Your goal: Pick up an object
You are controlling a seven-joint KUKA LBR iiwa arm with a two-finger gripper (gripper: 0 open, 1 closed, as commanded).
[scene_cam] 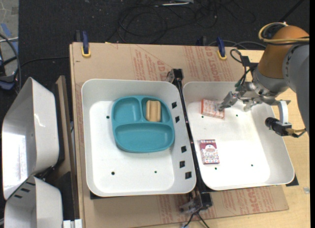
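Two white bins sit side by side on a brown board. The left bin holds a teal tray with three compartments; a tan block lies in its upper right compartment. The right bin holds two small packets: a red-and-white packet near the back, and a pink packet nearer the front, well apart from the first. The arm reaches in from the right. The gripper hangs at the right edge of the red-and-white packet; whether its fingers are spread or pressed together cannot be told.
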